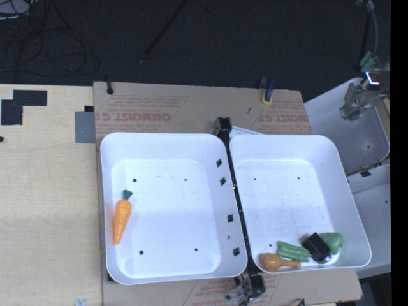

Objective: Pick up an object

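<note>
One carrot [122, 217], upright, leaf-end up.

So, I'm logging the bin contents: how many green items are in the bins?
2, both in the right bin near its front right corner: a green pod and a green piece, partly behind a black object that may hide more.

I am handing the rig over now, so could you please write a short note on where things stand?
Gripper: cannot tell its state.
Left bin: toy carrot lies by the left wall.
Right bin: in the near right corner, a green pod, an orange pear-shaped toy, a black block and a green piece bunched together.
Done: nothing lifted.
Left: pick up an object.
</note>
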`<move>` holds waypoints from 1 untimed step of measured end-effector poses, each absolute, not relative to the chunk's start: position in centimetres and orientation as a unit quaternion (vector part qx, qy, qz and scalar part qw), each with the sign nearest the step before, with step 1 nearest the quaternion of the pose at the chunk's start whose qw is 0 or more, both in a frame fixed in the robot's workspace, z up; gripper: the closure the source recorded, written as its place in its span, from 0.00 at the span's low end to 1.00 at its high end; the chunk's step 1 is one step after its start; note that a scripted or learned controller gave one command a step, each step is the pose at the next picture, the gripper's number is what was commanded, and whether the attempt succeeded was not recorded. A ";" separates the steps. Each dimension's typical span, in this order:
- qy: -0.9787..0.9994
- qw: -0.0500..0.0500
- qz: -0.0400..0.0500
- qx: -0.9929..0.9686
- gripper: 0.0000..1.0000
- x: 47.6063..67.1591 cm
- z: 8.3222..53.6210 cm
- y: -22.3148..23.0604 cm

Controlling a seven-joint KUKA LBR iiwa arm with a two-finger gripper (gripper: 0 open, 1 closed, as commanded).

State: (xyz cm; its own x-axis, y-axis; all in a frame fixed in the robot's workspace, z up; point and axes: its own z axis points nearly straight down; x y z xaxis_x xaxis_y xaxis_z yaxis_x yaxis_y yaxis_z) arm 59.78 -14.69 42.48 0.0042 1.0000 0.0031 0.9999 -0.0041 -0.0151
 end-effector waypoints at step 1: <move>-0.711 -0.003 -0.004 -0.703 1.00 60.7 53.9 -4.8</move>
